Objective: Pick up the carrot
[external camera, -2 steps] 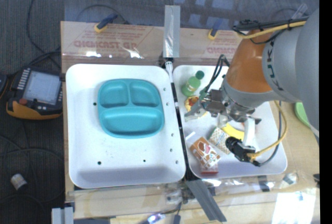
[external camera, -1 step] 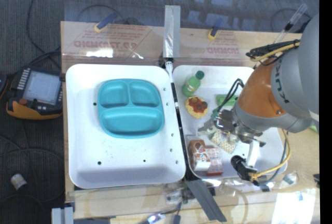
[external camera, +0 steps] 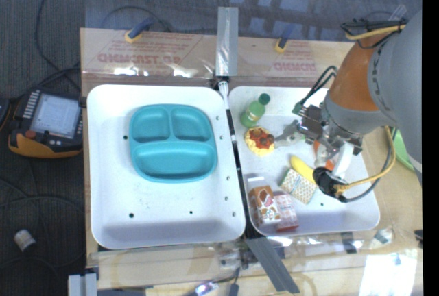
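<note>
One bin (external camera: pixel 110 219) holds a teal tray (external camera: pixel 173 142); second bin (external camera: pixel 357 214), a green bottle (external camera: pixel 256 109)

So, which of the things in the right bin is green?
The small bottle near the far wall of the right bin. The toy beside it is red and yellow, and the rest are yellow, checkered or reddish-brown.
</note>
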